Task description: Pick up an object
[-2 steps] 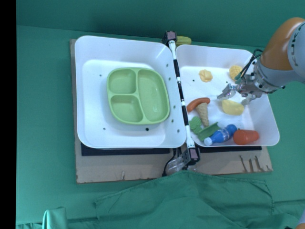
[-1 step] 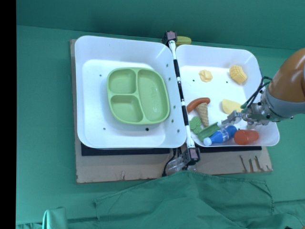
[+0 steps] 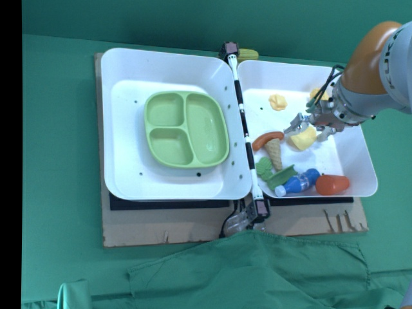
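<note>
Over the right bin the hand sits low against a pale yellow block, its fingers spread on either side, apparently open and not yet closed on it; I judge the block is the target, lying apart from the sausage, cone, blue bottle and orange piece; the left bin carries a green divided plate

You see a bench draped in green cloth. At mid-frame a cardboard sheet lies flat on it, carrying two white bins side by side. Loose cloth bunches at lower right.
</note>
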Controlling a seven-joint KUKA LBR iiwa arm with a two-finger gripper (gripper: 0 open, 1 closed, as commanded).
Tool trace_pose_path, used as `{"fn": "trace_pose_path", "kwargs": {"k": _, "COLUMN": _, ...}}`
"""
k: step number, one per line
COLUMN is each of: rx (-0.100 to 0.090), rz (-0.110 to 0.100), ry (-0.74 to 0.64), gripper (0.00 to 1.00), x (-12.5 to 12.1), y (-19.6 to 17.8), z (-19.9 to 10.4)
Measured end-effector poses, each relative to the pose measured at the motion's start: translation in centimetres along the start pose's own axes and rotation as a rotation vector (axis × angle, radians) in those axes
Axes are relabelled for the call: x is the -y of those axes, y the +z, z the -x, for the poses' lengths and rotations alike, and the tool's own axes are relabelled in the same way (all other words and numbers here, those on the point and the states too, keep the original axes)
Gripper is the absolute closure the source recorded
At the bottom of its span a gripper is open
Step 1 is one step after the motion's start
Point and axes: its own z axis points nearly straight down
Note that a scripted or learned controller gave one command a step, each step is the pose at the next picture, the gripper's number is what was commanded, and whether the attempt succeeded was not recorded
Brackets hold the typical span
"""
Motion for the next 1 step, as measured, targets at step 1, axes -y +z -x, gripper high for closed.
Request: {"fn": "trace_pose_path", "kwargs": {"k": 1, "rx": 0.002, "rz": 0.000, "ry": 0.006, "gripper": 0.00, "x": 0.82, "y": -5.82, "z": 1.36}}
